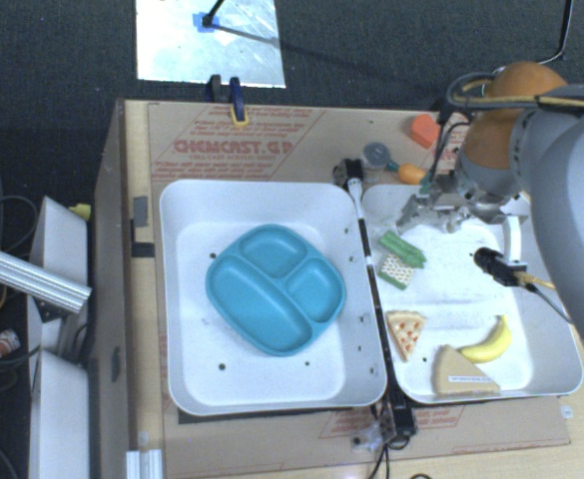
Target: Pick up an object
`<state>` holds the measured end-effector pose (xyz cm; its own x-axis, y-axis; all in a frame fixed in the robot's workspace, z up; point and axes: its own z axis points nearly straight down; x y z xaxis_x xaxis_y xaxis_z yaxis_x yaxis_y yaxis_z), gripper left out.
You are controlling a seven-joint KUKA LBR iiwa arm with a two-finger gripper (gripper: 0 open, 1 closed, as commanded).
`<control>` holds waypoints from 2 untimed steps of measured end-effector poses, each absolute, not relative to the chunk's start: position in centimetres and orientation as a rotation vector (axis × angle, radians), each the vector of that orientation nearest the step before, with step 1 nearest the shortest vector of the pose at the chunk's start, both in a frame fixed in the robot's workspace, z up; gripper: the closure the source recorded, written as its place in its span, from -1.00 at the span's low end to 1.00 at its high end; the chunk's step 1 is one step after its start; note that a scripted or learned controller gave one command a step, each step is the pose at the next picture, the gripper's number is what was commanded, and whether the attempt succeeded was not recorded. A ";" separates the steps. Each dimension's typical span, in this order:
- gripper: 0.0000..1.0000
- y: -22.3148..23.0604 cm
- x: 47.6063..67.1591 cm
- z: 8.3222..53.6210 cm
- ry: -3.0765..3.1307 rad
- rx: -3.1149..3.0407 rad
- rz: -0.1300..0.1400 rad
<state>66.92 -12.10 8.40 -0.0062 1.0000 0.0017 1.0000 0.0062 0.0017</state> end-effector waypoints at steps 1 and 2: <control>-1.00 -8.8 64.2 8.5 2.226 2.215 0.003; -1.00 -9.3 61.7 8.5 2.222 2.219 0.001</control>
